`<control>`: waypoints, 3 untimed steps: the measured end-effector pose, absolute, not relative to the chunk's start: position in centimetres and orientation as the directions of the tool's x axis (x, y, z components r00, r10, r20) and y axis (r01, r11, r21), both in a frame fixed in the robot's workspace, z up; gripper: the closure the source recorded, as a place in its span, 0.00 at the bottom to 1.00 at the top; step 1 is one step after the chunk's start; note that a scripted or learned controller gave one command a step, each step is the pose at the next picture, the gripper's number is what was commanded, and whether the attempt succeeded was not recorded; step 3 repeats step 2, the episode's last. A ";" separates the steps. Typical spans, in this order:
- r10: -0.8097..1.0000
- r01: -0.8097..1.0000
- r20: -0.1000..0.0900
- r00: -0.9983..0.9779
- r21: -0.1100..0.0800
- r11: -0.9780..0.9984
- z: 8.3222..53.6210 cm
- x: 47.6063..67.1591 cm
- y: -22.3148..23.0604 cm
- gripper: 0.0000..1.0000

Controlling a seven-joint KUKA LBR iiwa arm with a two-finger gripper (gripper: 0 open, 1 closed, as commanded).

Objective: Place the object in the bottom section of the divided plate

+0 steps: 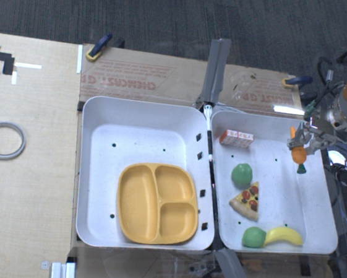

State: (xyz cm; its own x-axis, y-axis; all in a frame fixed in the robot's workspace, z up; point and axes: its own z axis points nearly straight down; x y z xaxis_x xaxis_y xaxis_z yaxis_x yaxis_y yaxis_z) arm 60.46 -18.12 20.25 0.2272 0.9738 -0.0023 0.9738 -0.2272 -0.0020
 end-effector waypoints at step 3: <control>0.974 0.974 -0.004 0.225 -0.003 -0.225 21.1 60.5 -18.1 0.00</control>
